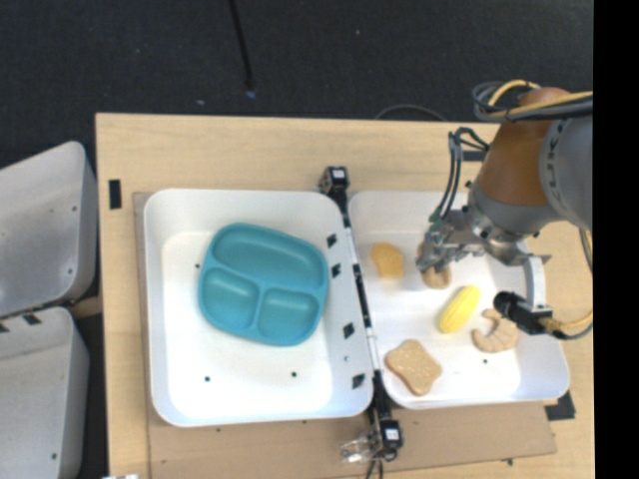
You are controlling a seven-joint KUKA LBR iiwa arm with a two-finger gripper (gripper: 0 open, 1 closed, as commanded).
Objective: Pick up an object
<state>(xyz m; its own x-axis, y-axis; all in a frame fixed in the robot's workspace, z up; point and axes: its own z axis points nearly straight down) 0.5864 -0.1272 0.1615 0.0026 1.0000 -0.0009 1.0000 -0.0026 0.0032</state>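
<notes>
Two white bins (160,297) on a wooden table (120,158): one smooth blue three-part plate (264,283), five lumpy foods; claw (435,263) state unclear.

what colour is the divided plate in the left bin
Teal blue; the plate shows clearly in the camera view.

Robotics lab: wooden surface (250,153) carrying two white bins (165,387), cabled grey-orange arm (519,168), toy food (458,309), dark carpet floor (120,38).
</notes>
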